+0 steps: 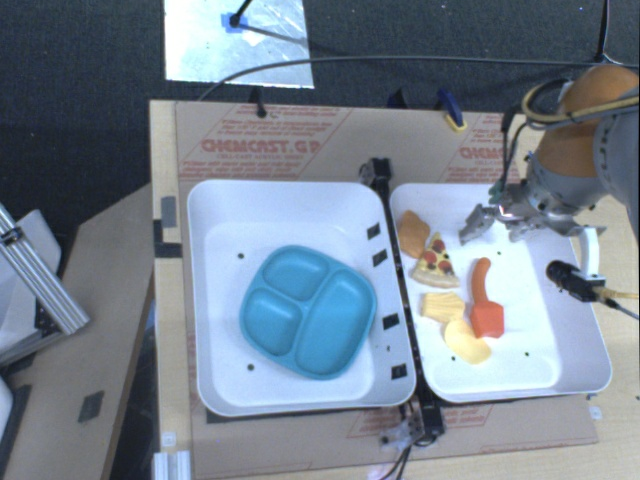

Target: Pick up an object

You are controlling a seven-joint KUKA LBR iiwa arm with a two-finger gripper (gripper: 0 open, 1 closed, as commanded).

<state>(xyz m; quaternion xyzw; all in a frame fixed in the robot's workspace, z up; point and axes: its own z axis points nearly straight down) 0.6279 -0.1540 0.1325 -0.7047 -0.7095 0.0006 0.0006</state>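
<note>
On the bench (130,268) sat two white bins, side by side. Left of the divider (395,278) that ran between them, the left bin (215,223) held one thing, a blue plate (308,310) with three compartments, nothing lying in it. Right of the divider, the right bin (570,363) held five food toys in a loose cluster close to it: a brown bread piece (414,232) farthest back, a pizza slice (435,264) touching its front edge, a pale cheese wedge (443,306) just in front of that, a yellow round piece (466,343) nearest the front, and an orange carrot (484,298) beside the cheese, on the side away from the divider. One gripper (500,218) hung over the back part of the right bin, farther from the divider than the bread; its fingers stood spread apart with nothing between them, clear of every toy.
</note>
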